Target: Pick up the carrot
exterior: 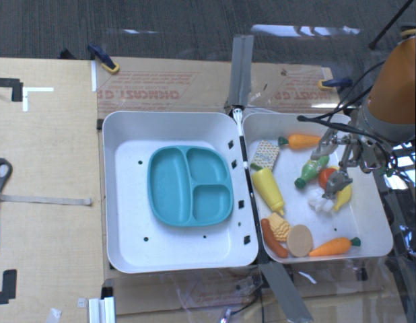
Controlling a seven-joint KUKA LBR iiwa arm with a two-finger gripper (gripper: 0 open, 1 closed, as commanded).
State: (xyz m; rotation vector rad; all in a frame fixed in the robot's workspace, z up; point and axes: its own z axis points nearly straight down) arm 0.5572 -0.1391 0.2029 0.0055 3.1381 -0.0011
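My claw hangs spread wide, holding nothing. The carrot looks light, hard and smooth, so I would pinch its fat middle.

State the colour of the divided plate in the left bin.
The divided plate is teal, a blue-green; the camera view shows it plainly.

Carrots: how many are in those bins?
2. One carrot lies near the far wall of the right bin, another carrot near its front corner. The gripper might hide more.
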